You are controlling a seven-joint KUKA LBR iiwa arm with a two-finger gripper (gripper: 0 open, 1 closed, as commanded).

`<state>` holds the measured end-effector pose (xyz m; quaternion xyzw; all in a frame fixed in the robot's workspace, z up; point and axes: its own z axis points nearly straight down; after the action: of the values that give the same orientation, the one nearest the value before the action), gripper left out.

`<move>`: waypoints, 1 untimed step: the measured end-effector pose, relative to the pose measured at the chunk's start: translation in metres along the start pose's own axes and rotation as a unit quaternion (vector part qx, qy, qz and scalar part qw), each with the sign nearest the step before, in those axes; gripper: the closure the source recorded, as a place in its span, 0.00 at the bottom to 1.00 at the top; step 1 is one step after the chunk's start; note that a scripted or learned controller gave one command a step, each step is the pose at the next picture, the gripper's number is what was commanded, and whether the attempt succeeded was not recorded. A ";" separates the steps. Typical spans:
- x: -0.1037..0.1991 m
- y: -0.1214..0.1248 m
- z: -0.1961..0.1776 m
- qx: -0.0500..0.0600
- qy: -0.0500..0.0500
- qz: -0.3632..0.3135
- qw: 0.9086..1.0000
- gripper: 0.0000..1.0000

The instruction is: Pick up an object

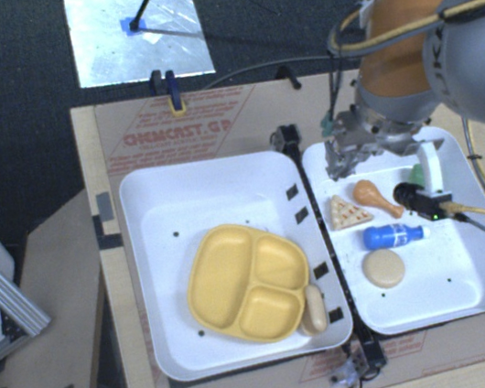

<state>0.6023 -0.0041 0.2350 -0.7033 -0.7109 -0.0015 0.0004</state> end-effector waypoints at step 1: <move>0.054 0.009 0.013 0.000 0.000 0.000 1.000 1.00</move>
<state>0.6102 0.0499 0.2219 -0.7036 -0.7106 -0.0012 0.0003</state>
